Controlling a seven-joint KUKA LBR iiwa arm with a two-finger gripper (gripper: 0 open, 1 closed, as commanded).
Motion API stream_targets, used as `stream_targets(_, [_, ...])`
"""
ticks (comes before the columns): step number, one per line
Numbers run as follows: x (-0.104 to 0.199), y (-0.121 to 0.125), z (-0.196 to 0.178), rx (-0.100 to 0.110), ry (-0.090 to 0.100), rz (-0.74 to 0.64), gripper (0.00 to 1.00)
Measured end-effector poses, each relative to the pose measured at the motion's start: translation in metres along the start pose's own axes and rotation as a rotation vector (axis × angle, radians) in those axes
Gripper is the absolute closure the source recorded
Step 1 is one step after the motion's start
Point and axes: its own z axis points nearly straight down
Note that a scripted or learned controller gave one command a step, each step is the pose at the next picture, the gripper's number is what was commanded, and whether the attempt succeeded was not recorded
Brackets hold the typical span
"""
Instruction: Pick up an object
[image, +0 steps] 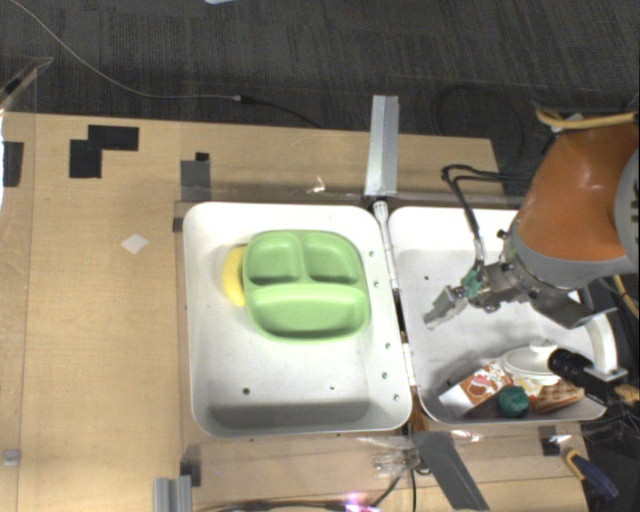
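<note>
From the camera view, two white bins are sitting side by side on the wooden counter (90, 330), meeting along a shared middle rim. The left bin (290, 390) is carrying a green divided plate (304, 283) toward its far side, with a yellow object (232, 276) peeking out from under the plate's left edge; the near half of that bin's floor is lying bare.

The arm (580, 200), grey with an orange band, is reaching in from the right over the right bin (430, 250). Its hand (445, 305) is hanging low over the middle of that bin's floor, pointing left toward the shared rim, its two fingers standing slightly apart with nothing between them. White floor is showing around the fingertips on the far and left sides.

A cluster of objects is crowding the right bin's near right corner: a printed packet (487, 385), a dark green round piece (513, 402) and a white item (530, 360), all well apart from the hand.
</note>
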Motion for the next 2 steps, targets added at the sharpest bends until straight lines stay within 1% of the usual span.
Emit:
stream_targets(1, [-0.095, -0.023, 0.066, 0.003, 0.0, -0.017, 0.0])
stream_targets(2, [-0.077, -0.003, 0.169, -0.007, -0.004, -0.192, 0.0])
